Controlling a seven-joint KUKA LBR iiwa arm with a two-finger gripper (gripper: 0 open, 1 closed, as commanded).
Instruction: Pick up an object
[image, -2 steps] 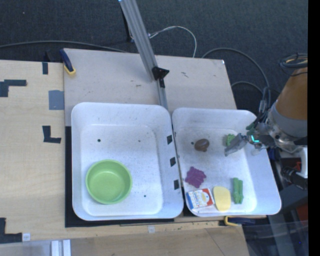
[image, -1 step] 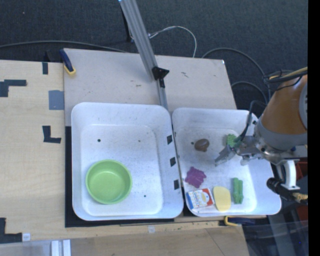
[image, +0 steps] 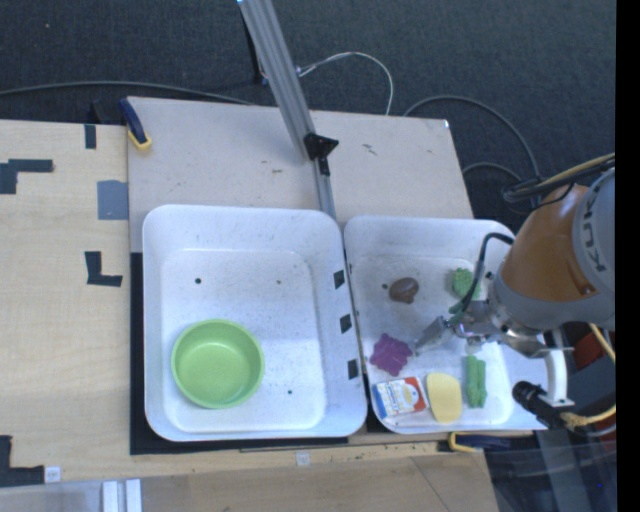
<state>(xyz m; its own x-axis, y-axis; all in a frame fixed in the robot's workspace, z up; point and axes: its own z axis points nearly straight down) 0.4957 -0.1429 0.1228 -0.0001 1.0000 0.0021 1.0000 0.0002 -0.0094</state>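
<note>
My arm reaches in from the right over the right bin (image: 365, 240). The left bin (image: 155, 230) bears a green bowl (image: 217, 363). My claw (image: 432, 335) hangs low, just beside a purple piece (image: 390, 353); whether it is open, or gripping anything, I cannot tell. A green block (image: 474, 381) lies long axis running up-down. The small packet (image: 399, 397) carries a label too blurred to read.

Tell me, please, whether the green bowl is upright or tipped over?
Upright: the green bowl shows its round open mouth and inside, resting flat in the left bin.
</note>
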